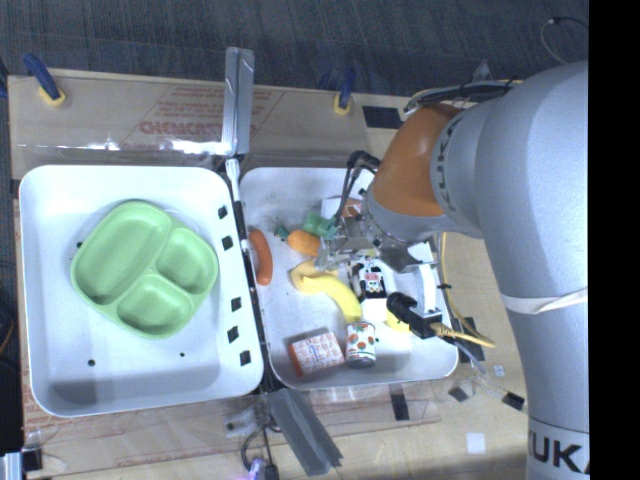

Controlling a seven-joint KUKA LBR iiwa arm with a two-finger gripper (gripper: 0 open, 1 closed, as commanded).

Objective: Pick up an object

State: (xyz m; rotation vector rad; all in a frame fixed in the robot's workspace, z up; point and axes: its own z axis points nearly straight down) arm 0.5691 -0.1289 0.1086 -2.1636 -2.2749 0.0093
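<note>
Dark carpet runs behind the bench [120, 108], which carries two white bins side by side: the left bin [40, 268] has a green divided plate [145, 266] in it, and the right bin [285, 183] has all the small stuff. From where I stand the grey arm [500, 168] reaches in from the right and its pincer [342, 243] hangs low over the middle of the right bin, just beside a small orange piece [301, 240] and just above a banana [330, 288]. I cannot tell whether the pincer is spread or pressed together, since the wrist hides it, and I see nothing gripped in it. A red sausage-shaped toy [262, 256] lies near the bin's left wall, well clear of the others, while a small printed box [315, 352] and a can [361, 343] sit close together near the front wall. My guess is that the orange piece or the banana is the target (they are the nearest things). To do it well, I would centre squarely over one item, not the gap between the two, come straight down, close across the narrow side, and lift slowly so that the neighbour is not dragged along
</note>
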